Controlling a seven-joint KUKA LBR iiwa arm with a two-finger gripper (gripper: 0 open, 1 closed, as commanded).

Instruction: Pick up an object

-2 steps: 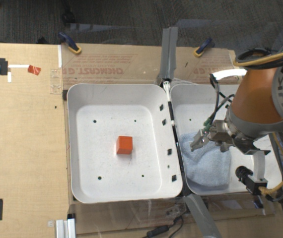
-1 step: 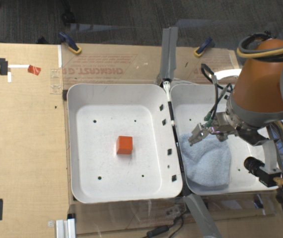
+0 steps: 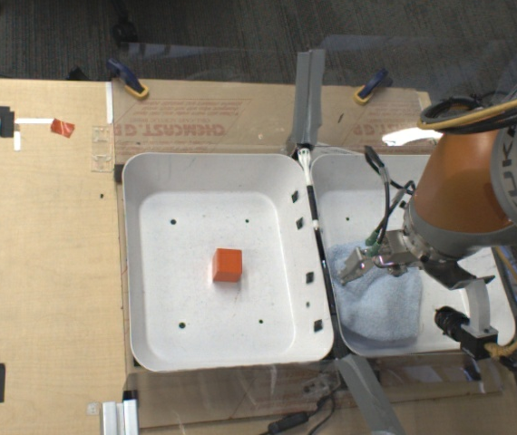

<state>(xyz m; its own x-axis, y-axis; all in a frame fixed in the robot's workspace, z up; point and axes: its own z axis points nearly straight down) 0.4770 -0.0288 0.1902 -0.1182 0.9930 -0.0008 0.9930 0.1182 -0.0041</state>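
The gripper point(image 3: 360, 267) hung low over a grey cloth point(image 3: 381, 302) in the right bin point(image 3: 349, 188); its grip couldn't be told. Limp cloth could slip free; the orange block point(image 3: 228, 265) sat in the left bin point(image 3: 150, 243).

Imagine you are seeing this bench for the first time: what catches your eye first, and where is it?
The small orange-red block stands out most, sitting alone near the middle of the left bin. Next is the arm's broad orange band at the right, above the right bin, where the gripper hangs low over a crumpled pale blue cloth.
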